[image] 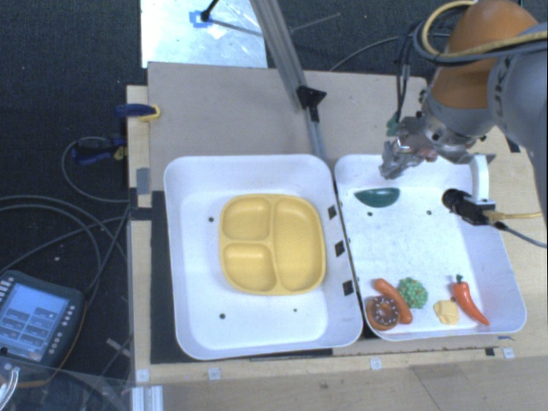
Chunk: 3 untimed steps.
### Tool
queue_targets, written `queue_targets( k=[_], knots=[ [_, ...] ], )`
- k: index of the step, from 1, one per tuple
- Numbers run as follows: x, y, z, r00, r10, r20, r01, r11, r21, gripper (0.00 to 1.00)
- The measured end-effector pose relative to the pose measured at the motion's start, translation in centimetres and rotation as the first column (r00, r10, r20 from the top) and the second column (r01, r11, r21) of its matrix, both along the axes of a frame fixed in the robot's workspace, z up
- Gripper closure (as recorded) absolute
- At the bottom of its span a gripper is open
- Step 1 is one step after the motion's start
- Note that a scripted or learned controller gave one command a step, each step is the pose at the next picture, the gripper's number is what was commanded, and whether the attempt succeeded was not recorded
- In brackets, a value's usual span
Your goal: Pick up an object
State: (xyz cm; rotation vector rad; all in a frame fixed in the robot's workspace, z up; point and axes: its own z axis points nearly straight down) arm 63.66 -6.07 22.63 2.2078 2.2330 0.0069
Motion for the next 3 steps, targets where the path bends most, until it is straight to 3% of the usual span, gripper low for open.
queue_targets(
  k=[1,2,3],
  knots=[
    [0.2,4.7,0.6,1.000,0.000,-0.001,0.000,1.000,0.000,1.00],
    [-1.3,10.2,-0.1,1.000,0.000,-0.005,0.000,1.000,0.000,1.00],
    [-0.7,15.6,0.5,1.000,0.000,-0.001,0.000,1.000,0.001,1.00]
  ],
)
